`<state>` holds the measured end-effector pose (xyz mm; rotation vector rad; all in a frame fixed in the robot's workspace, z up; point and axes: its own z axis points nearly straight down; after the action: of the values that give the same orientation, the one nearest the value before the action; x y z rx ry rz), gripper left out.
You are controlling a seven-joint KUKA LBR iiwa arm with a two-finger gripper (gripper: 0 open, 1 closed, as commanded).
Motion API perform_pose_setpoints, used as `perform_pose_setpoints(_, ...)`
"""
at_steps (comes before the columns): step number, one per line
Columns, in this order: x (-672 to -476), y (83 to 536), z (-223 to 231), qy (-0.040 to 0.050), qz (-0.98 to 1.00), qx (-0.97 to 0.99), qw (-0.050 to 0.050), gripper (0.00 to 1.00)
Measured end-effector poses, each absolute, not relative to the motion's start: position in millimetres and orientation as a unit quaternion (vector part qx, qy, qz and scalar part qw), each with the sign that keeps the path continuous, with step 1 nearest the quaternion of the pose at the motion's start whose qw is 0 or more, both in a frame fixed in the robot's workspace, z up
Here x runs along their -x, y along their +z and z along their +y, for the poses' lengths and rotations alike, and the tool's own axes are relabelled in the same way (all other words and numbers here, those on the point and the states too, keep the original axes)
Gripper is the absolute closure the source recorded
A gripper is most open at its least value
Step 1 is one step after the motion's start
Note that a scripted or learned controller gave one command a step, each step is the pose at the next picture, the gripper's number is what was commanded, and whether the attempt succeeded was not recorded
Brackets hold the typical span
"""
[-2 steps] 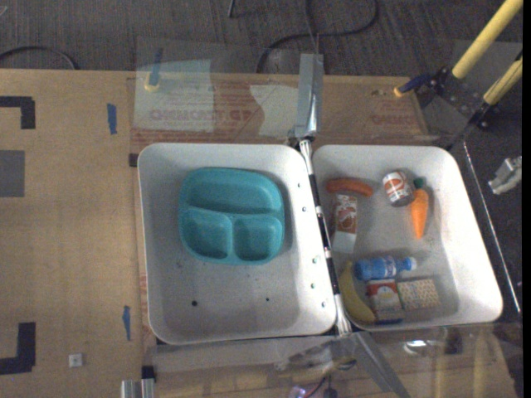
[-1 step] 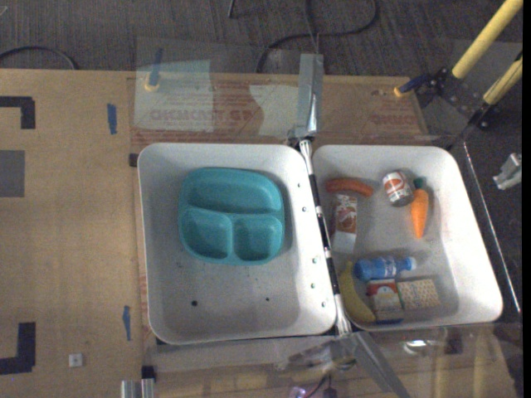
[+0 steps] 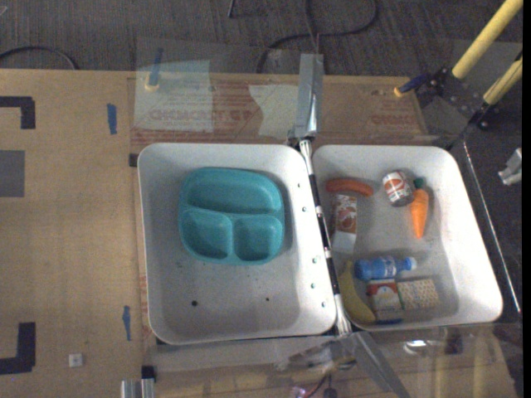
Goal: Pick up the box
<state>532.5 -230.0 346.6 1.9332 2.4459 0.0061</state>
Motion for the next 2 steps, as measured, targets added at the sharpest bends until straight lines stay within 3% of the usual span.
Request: perform_pose_setpoints(2,-534.0,369.2,-233.8,0.0030,0.783,-0.621,0.019,1.00)
